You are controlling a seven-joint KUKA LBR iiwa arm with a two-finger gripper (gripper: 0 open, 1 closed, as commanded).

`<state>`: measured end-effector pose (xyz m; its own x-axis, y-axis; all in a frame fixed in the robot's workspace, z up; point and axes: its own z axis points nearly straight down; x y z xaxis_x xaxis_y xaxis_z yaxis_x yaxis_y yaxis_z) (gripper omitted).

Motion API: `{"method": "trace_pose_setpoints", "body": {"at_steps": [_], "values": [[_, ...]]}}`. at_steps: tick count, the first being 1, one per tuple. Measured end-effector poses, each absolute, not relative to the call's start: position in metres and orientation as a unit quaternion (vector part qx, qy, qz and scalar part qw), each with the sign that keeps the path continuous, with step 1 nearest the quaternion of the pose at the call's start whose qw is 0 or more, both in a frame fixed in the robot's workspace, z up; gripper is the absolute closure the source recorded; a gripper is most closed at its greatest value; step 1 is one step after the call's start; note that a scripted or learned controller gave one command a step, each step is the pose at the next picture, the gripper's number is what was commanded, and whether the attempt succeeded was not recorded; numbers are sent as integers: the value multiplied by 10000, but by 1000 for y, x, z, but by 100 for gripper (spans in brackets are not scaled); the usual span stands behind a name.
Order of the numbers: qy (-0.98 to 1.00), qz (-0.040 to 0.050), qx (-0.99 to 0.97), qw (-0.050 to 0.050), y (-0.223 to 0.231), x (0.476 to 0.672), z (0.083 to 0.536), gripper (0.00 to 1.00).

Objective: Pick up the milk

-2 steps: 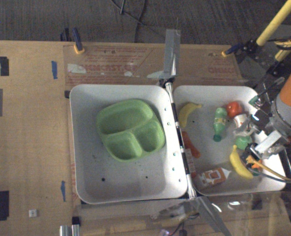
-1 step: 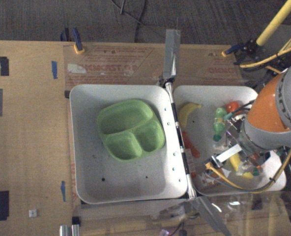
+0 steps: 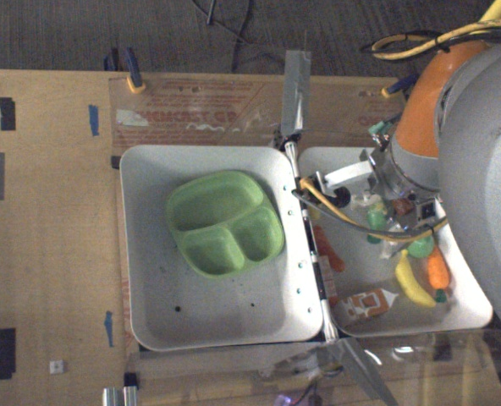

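Note:
The milk (image 3: 369,303) is a small orange and white carton lying on its side near the front edge of the right bin (image 3: 466,315). My gripper (image 3: 377,205) hangs low over the back half of that bin, among cables and small green items, well behind the carton and apart from it. The grey arm with its orange band (image 3: 424,117) covers the bin's right side.
Around the carton lie a yellow banana (image 3: 413,284), an orange carrot (image 3: 437,271), green pieces (image 3: 420,245) and a red item (image 3: 331,256) by the dividing wall. The left bin (image 3: 149,311) holds a green divided plate (image 3: 225,223).

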<state>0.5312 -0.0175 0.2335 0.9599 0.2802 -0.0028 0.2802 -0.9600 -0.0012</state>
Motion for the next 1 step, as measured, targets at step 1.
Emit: {"method": "trace_pose_setpoints", "body": {"at_steps": [1], "values": [[-1993,13,-9799,3,-57,520,300,0]]}}
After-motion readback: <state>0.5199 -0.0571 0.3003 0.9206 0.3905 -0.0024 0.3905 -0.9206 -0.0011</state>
